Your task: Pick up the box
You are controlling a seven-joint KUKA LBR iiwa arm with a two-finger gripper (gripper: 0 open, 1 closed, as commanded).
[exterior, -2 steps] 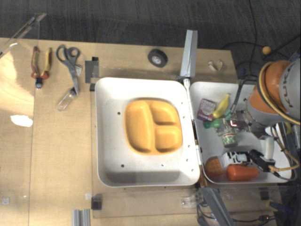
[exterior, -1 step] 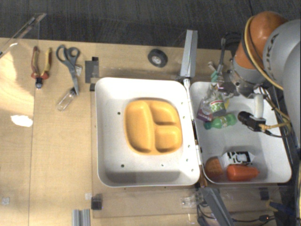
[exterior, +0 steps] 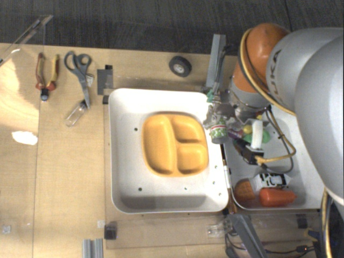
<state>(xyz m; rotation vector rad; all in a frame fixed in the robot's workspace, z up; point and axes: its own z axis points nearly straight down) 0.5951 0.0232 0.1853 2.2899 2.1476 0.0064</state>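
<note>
Lying low in the right bin (exterior: 301,168), the small white box (exterior: 273,180) with black print seems to run crosswise, touching a red item (exterior: 277,197). The jaws hang over that bin's left wall, farther up; the box lies down-right of them. Open or closed, I cannot tell.

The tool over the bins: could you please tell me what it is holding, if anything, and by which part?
It cannot be told: the tool sits at the rim between the two bins, its tip lost among cables and small items.
</note>
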